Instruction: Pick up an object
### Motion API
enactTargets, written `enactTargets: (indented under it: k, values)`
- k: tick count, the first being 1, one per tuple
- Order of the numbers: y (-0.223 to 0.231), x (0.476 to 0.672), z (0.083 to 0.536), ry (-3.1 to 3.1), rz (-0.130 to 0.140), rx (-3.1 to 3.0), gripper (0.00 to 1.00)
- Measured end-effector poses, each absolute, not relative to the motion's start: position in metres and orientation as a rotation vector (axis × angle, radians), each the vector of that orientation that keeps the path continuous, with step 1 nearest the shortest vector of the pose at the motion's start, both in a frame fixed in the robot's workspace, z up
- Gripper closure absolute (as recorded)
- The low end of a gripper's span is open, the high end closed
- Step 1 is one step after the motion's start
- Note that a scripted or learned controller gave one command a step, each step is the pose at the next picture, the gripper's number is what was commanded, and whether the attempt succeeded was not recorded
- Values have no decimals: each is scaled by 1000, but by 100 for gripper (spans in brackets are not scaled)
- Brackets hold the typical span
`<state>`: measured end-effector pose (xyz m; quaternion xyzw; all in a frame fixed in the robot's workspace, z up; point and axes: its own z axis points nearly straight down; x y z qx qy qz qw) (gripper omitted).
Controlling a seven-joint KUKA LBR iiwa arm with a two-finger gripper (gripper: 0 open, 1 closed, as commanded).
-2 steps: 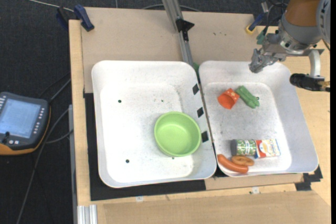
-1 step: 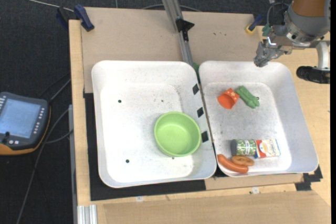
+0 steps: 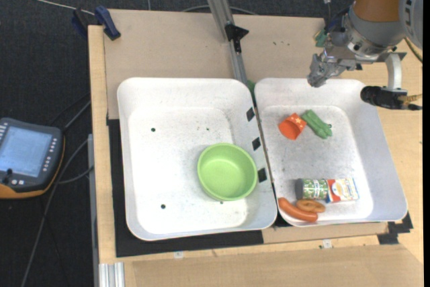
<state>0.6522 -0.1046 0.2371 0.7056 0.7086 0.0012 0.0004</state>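
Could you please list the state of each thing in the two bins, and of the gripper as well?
green bowl: upright in the left bin, hollow facing up, nothing in it.
orange cup: tipped on its side in the right bin.
green pepper: lying flat, beside the cup.
small carton: lying on its side.
hot dog: lying at the near rim.
gripper: above the right bin's far rim, holding nothing.

Nothing readable anywhere; print on the small carton (image 3: 334, 190) and the handheld's screen (image 3: 25, 146) way too blurry.
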Motion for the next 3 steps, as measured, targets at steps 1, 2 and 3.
enactTargets:
  k: [1,2,3]
  values:
    - [-50,646,241,2226,2,2217,100]
    - [6,622,245,2227,3,2216,100]
    - [54,601,251,2227,3,2217,100]
